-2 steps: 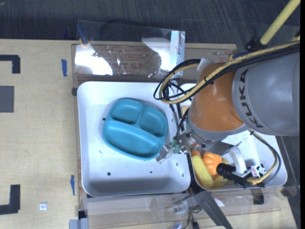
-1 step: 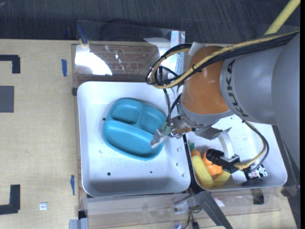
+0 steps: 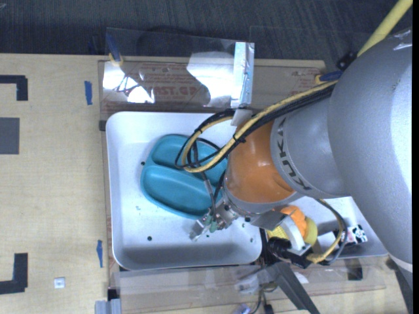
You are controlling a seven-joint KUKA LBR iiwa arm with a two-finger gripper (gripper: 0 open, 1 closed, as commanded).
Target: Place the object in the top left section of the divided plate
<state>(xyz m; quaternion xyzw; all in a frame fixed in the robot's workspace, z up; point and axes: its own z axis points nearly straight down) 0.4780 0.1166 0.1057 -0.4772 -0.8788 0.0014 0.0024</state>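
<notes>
Gripper (image 3: 208, 224) low in the white bin (image 3: 124, 195), just beside the teal divided plate (image 3: 171, 185); finger state: cannot tell. Object hidden (under wrist?). Risk: wrist bumps the plate, shifting it.

Arm (image 3: 366, 116) cut off by the right and top edges — its bulk hides most of the right bin (image 3: 353, 214) and the right part of the left bin (image 3: 124, 175). Teal divided plate (image 3: 171, 187) partly covered by orange band (image 3: 258, 169) and cables (image 3: 209, 142); its right side and sections can't be made out. Gripper (image 3: 208, 224) small, blurred — fingers unreadable. Yellow-orange object (image 3: 298, 226) half hidden under the arm, identity unclear. Small black-and-white item (image 3: 357, 234) too tiny to tell.
</notes>
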